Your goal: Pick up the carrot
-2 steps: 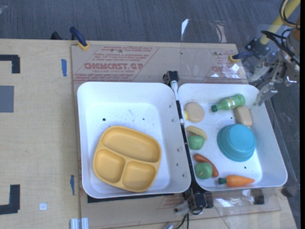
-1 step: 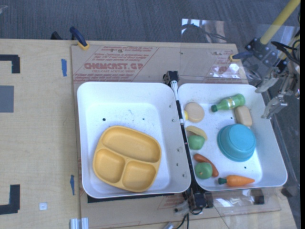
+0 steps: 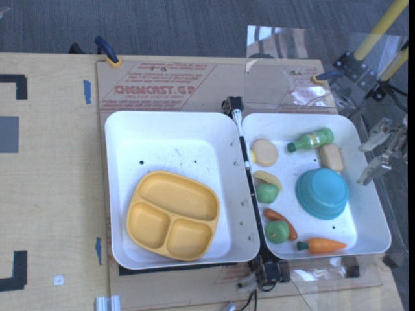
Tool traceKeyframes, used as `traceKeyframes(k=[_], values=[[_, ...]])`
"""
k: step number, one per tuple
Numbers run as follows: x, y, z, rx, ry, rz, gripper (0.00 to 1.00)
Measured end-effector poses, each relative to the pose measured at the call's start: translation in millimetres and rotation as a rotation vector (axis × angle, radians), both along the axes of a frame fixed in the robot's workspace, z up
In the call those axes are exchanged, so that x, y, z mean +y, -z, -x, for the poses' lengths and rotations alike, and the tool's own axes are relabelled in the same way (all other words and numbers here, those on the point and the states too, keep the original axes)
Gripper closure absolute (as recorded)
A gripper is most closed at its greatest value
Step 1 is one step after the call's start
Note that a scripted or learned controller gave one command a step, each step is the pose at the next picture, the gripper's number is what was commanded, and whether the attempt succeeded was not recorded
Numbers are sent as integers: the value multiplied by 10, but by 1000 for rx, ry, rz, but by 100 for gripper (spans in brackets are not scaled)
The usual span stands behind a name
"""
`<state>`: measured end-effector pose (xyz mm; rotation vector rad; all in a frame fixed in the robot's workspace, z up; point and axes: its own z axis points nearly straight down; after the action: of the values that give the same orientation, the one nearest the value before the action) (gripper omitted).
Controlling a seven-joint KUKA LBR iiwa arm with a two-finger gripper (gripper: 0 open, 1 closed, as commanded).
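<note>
1. Bench surface: pale wood board with a cardboard sheet on top, dark carpet beyond. Two white bins sit side by side on the cardboard, clamped together at the middle.
2. Left bin (image 3: 130, 135): holds one yellow tray (image 3: 172, 214) with three compartments, nothing in them.
3. Right bin (image 3: 369, 229): holds a blue bowl (image 3: 322, 193) upside down, a green bottle (image 3: 311, 140) lying flat, a tan bun (image 3: 264, 151), a beige block (image 3: 331, 156), a banana slice (image 3: 267, 177), two green fruits (image 3: 266, 192), and a red pepper (image 3: 281, 219).
4. Carrot (image 3: 322, 244): lies flat near the front edge of the right bin, leafy stub pointing left, tip pointing right. It sits just beside the lower green fruit and the pepper, apart from the bowl.
5. Gripper (image 3: 381, 153): hangs at the right rim of the right bin, level with the bowl, well apart from the carrot. Whether the claw is open or closed cannot be told; nothing is seen held in it.
6. Handling judgement: the carrot looks like a light, rigid plastic toy with a smooth, likely slippery skin. Its taper would tend to squeeze it out of a pinch near the tip.
7. Recommended hold: across the thick half, just right of the green stub, jaws set square to its long axis. The bin's front wall is near, so clearance on that side warrants care.
8. Status: pick not yet begun.
</note>
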<state>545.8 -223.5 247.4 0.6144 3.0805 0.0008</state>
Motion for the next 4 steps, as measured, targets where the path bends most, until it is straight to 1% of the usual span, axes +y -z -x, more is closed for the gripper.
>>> traceKeyframes(k=[1, 2, 3, 4], values=[[100, -359, 640, -5, -54, 3, 0], [741, 47, -13, -3, 72, -1, 0], [920, -248, 654, -1, -189, 1, 0], [1149, 463, 665, 4, 341, -1, 0]])
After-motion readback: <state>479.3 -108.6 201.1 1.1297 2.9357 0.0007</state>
